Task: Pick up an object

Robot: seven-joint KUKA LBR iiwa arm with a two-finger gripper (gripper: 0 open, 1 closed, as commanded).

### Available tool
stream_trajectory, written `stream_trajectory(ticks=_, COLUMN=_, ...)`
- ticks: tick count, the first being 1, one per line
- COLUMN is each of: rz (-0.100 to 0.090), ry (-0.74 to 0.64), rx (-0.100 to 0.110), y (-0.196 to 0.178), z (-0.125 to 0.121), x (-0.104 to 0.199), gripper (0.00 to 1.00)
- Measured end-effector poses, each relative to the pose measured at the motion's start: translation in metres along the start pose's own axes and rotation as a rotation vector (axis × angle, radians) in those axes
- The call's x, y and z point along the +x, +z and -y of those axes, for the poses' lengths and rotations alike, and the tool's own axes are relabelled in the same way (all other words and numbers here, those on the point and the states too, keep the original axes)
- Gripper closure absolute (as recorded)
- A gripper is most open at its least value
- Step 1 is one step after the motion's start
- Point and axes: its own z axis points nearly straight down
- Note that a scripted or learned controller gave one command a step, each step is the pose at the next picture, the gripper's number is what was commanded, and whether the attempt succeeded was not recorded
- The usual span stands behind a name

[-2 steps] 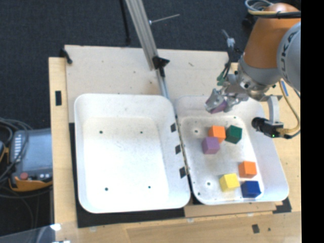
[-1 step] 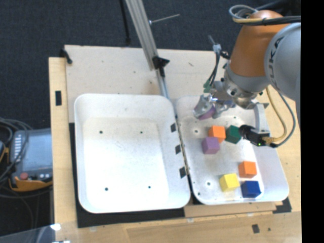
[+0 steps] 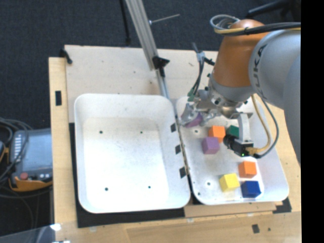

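One purple block [image 3: 194, 119] just under the hand [image 3: 195, 110].

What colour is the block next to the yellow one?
Blue, in the camera view.

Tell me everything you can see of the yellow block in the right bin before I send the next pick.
The small yellow cube looks like a solid, matte block, possibly foam or painted wood. It rests flat on the floor of the right shallow white bin, near its front edge, turned slightly askew. A blue cube sits close to its right; contact is unclear. An orange cube lies just behind that. Nothing grips it.
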Motion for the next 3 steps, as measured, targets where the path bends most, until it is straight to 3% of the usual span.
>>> stream_trajectory(ticks=2, rz=-0.002, ry=-0.002, rx=0.0, y=-0.004, z=0.034, x=0.088, gripper=1.0)
stream_trajectory(ticks=3, rz=-0.001, ry=0.005, rx=0.0, y=-0.003, z=0.033, x=0.085, gripper=0.0)
